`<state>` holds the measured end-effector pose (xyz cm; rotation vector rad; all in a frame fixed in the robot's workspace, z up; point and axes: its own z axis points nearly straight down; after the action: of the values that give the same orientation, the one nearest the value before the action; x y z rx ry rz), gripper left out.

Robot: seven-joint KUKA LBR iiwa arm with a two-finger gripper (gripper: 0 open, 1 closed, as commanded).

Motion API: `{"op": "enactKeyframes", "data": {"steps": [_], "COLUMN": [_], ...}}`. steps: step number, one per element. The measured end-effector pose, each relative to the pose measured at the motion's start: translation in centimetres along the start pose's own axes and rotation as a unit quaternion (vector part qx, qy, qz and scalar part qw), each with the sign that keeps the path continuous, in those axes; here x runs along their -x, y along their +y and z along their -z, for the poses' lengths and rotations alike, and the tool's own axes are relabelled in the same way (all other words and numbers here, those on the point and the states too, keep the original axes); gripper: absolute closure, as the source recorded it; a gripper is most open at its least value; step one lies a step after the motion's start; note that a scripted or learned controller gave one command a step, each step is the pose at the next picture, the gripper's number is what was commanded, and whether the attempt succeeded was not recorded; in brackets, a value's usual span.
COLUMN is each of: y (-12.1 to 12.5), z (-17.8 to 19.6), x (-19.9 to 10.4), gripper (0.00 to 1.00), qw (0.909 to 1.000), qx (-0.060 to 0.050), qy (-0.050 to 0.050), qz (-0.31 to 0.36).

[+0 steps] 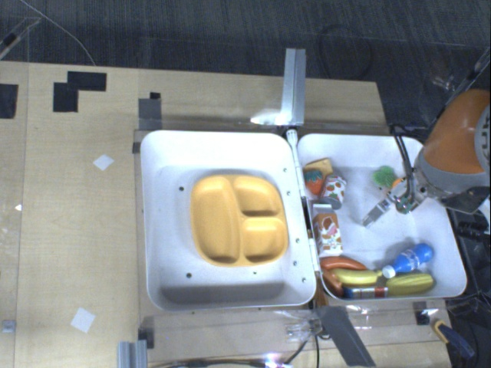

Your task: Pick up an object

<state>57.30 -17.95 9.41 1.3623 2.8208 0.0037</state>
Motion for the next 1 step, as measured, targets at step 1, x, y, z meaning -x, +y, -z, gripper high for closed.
{"op": "enactKeyframes", "data": {"steps": [1], "y": [-1.63], "z": [-0.43], "x": [-1.89], "gripper": [0.0], "qw": [0.9997], "qx": [0.002], "qy": [-0.003], "qz": [0.025]}}
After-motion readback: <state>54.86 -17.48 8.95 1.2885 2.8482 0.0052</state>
